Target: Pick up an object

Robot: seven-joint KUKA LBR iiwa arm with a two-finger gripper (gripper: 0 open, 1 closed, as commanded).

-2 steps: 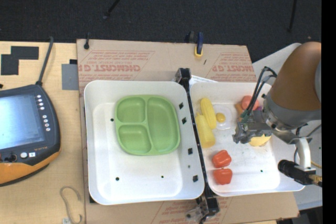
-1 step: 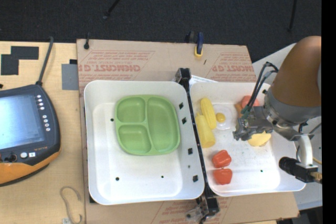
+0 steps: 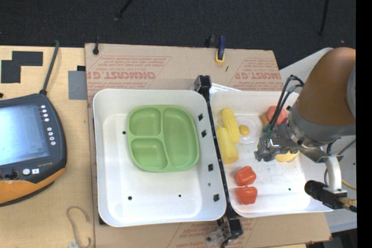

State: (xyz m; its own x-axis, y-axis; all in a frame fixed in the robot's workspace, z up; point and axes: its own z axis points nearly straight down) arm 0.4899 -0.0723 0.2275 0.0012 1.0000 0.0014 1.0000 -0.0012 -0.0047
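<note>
The end effector (image 3: 268, 151), grip state unclear, hangs in the right bin (image 3: 290, 194) by light, stiff, slippery corn (image 3: 230, 125), best pinched mid-length

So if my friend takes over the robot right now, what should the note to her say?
Gripper: low in the right bin, beside a yellow piece; whether it is open or shut is unclear, and nothing visibly held.
Right bin things: two yellow corn cobs, two red peppers, a small yellow round piece, an orange-pink piece partly behind the arm.
Left bin: green divided plate.
Done: reached into the bin.
Left: grasp one object and lift it.
</note>
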